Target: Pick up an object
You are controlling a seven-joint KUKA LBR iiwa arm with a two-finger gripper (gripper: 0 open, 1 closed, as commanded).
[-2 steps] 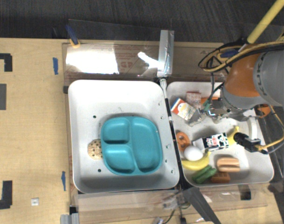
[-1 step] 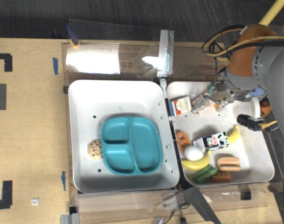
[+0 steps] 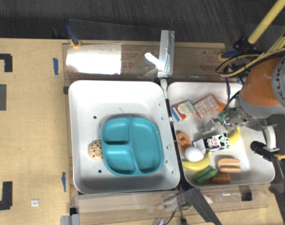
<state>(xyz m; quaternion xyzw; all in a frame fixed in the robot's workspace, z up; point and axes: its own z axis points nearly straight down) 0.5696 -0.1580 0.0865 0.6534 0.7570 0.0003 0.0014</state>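
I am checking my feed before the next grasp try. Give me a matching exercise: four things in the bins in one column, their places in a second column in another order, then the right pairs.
Things:
1. teal three-compartment plastic tray
2. tan speckled cookie
3. white egg-shaped ball
4. toy hot dog in a tan bun

Places:
A. right bin, near its front right corner
B. left bin, in the middle
C. right bin, beside the yellow toy banana
D. left bin, against the tray's left edge

Pairs: 1-B, 2-D, 3-C, 4-A
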